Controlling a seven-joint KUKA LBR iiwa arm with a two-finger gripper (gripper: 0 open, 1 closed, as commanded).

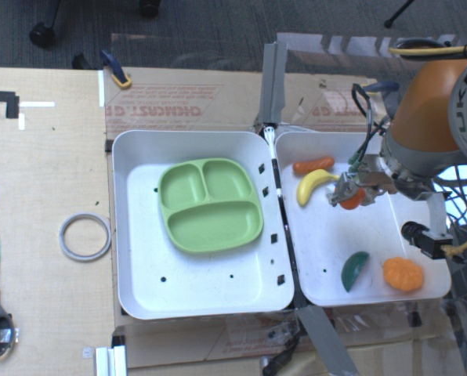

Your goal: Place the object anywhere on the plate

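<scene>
We see the claw (348,192) in the right bin (327,284) clenched around a small red object (352,200), just right of a banana (312,184) and below a carrot (313,165), with the green plate (211,204) in the left bin (139,233).

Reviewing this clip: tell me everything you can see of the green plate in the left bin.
The green plate is a light green divided dish with rounded corners, plastic by its matte look. Raised ridges split it into three compartments: two smaller ones at the far side and one long one at the near side. It lies flat and right way up on the floor of the left bin, a little toward the far side, turned slightly askew. Its compartments hold nothing, and only the bin floor touches it.
</scene>
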